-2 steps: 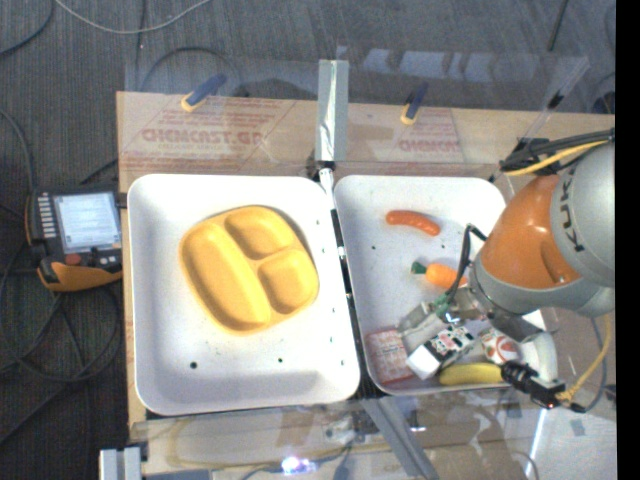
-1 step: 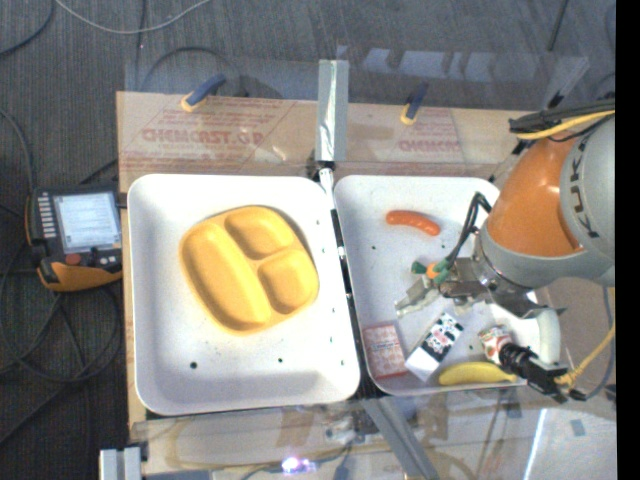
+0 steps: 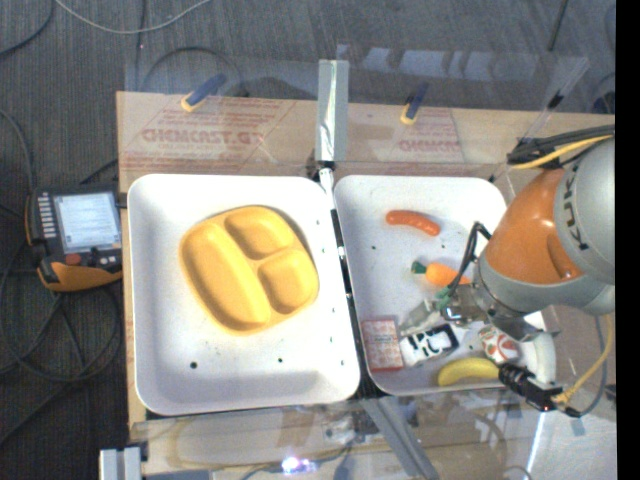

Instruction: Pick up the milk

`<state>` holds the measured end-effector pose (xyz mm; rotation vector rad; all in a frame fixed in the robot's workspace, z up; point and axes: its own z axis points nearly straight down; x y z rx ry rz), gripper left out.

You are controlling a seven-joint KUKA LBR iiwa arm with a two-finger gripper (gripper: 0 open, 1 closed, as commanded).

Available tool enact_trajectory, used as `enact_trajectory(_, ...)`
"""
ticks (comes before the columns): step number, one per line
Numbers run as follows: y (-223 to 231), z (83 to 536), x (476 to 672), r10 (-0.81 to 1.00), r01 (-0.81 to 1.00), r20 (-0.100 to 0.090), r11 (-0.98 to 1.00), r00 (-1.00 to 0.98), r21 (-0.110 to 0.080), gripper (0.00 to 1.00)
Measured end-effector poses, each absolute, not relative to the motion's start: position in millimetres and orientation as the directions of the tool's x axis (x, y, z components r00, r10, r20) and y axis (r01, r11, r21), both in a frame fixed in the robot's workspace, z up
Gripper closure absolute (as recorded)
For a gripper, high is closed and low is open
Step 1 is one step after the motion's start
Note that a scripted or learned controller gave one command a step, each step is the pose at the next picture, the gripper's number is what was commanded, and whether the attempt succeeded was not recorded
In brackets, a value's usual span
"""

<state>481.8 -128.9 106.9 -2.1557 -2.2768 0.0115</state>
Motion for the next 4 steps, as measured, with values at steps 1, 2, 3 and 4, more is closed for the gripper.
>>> enact_trajectory(1,-213.8,193.9,482.4,1.000,1.000,-0.001,0.018,-0.018,-0.009,0.00)
enact_trajectory(2,-161.7,105.2,481.6,1.000,1.000,0.004,0.025,-0.025,-0.012,0.00)
enact_trajectory(3,-128.0,89.6,485.7,1.000,1.000,-0.012,0.028,-0.028,0.008,0.00)
enact_trajectory(4,-117.6,109.3,482.7,0.996,0.996,-0.001,0.086,-0.086,-0.005,0.00)
